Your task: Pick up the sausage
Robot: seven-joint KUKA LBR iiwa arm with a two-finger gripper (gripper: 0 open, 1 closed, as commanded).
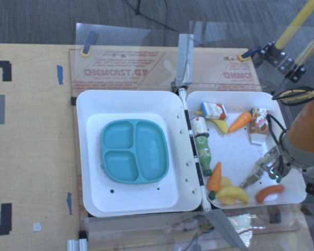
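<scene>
gripper (255, 177): metal, two-finger, finger state cannot be told | short orange-red plastic sausage (269, 192): just beside gripper, toward its near right, lying flat in right shallow white bin (235, 156) | not gripped

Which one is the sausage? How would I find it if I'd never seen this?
Look in the right bin, down in its near right corner. The sausage lies there, just below the gripper. It is a smooth orange-red roll without green leaves, unlike the carrots, and the banana beside it is yellow.

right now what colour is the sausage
Orange-red, seen in the camera view: the sausage lies in the right bin's near corner.
</scene>
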